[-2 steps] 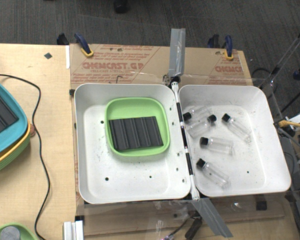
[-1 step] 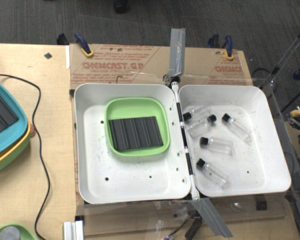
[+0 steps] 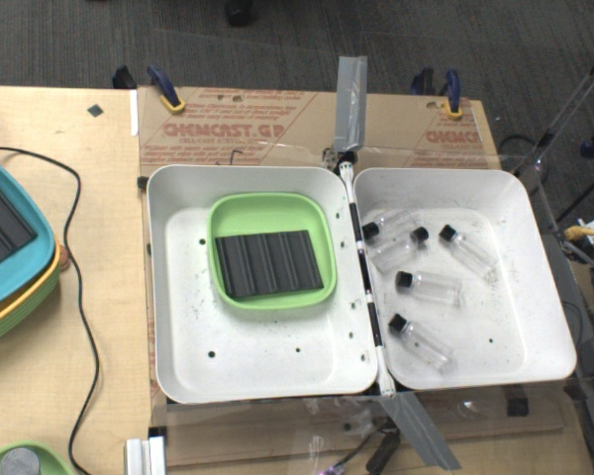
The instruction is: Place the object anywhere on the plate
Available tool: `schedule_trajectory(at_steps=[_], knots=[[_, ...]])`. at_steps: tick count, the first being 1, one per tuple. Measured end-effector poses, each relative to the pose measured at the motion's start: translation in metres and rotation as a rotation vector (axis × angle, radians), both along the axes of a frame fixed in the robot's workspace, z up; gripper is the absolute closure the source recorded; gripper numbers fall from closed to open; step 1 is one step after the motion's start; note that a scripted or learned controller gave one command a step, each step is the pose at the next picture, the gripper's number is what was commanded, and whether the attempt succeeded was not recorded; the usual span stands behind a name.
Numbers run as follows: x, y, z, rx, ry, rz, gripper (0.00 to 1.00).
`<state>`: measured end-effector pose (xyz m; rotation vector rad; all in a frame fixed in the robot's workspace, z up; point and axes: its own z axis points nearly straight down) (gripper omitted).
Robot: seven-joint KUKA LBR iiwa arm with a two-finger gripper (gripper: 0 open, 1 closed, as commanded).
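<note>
there, clear black-capped vials (image 3: 428, 290) lie scattered beside the green plate (image 3: 271, 254).

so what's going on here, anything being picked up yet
Nothing is being handled right now. The left bin holds a green plate with a dark ridged insert. The right bin holds several clear vials with black caps, lying loose. None is on the plate yet, so the placing has not started.

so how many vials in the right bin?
5, all clear with black caps, in the right bin: one near the divider, one upper middle, one upper right, one centre, one lower centre. Clear glass; another could hide.
</note>
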<state>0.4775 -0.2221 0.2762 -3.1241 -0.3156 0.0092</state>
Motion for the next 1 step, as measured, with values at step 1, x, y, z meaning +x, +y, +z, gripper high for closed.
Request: schedule_trajectory(at_steps=[1], knots=[[-0.0007, -0.0002, -0.0260, 0.000, 0.001, -0.004, 0.00]])
